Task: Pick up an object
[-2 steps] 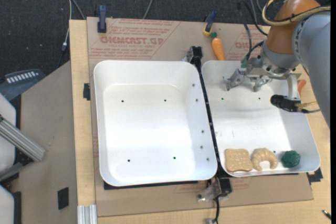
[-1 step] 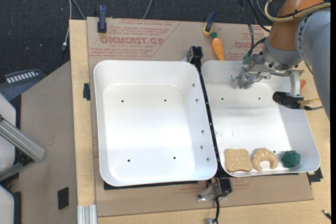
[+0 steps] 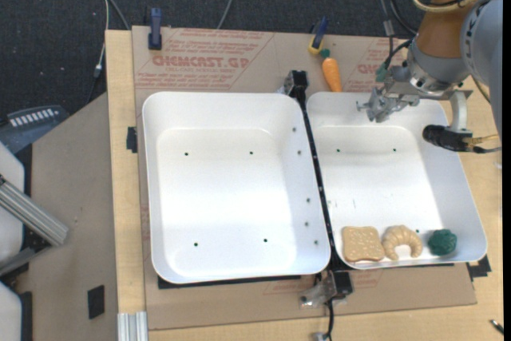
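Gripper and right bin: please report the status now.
Gripper above right bin's far edge, nothing between fingers. Cracker, croissant, green ball at near edge. Carrot outside the bins.

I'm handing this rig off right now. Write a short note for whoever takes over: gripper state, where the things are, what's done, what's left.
Gripper: over the far edge of the right bin, nothing visible between its fingers; open or shut cannot be told from this view.
Objects: cracker, croissant and green ball lie in a row along the right bin's near edge. A carrot lies outside the bins, on the board behind them.
Left bin: no objects seen in it.
Done: nothing picked yet.
Left: bring the gripper to one object, grasp and lift it.
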Controlling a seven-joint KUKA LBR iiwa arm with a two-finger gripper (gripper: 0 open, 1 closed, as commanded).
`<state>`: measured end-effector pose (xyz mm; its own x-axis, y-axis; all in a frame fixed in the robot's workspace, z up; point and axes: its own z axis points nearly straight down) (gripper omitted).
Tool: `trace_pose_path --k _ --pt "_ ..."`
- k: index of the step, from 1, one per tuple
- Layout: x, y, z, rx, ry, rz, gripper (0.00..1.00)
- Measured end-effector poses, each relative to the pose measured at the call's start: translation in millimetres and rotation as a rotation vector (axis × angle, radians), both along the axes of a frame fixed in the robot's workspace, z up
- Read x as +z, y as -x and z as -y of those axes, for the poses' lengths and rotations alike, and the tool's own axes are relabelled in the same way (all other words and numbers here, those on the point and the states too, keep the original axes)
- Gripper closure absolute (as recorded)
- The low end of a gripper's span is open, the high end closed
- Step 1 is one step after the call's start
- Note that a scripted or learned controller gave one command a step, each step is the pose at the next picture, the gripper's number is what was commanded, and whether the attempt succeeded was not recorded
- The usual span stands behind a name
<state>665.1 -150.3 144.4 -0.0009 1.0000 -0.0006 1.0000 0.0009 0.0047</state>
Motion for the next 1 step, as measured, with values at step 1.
trace_pose_path --k 1 --pt "43.4 0.2 -2.9 -0.001 0.0 0.0 1.0"
